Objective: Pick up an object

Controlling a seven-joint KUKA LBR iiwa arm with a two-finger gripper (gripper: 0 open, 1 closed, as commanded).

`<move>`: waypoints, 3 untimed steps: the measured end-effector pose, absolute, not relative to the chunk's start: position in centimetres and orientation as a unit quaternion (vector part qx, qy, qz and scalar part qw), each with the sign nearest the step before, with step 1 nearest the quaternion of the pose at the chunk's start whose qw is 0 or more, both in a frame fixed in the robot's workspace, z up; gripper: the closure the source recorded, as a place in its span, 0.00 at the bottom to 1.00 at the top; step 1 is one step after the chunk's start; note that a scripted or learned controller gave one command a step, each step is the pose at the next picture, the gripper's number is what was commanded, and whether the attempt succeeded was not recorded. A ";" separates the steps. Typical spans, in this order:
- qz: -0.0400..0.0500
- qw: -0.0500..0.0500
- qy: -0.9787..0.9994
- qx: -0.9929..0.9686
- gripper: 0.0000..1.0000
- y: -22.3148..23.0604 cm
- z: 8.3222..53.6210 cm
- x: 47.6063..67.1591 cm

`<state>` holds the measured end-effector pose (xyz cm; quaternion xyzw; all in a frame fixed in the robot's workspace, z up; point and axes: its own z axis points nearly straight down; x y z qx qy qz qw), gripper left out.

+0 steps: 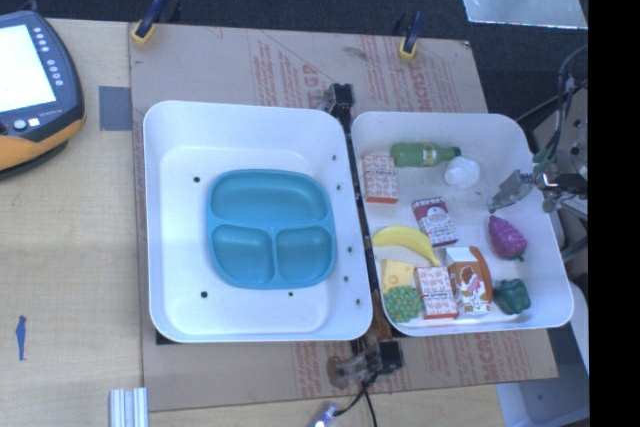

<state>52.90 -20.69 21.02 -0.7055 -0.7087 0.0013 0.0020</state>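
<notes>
The right bin (pixel 545 315) holds several toy foods. Among them are a green bottle (pixel 425 154), a clear white piece (pixel 462 174), a red-and-white carton (pixel 379 178), a dark red carton (pixel 434 221) and a banana (pixel 403 240). Purple grapes (pixel 507 237), a green pepper (pixel 512 296), an orange box (pixel 470 280) and a second red-and-white carton (pixel 436 293) lie in its near part. My gripper (pixel 522 191) hangs over the bin's right edge, just above the purple grapes. I see nothing held in it.
In the left bin (pixel 170 215) lies a blue divided plate (pixel 271 226). A teach pendant (pixel 30 85) sits at the far left of the bench. Clamps (pixel 150 18) hold the cardboard sheet at the back. Cables run along the right side.
</notes>
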 end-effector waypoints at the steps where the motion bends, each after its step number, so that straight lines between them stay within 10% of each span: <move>1: -0.002 -0.009 -0.709 -0.705 0.00 -20.5 11.6 51.8; 3: 0.000 -0.003 -0.710 -0.704 0.00 -15.0 9.6 57.1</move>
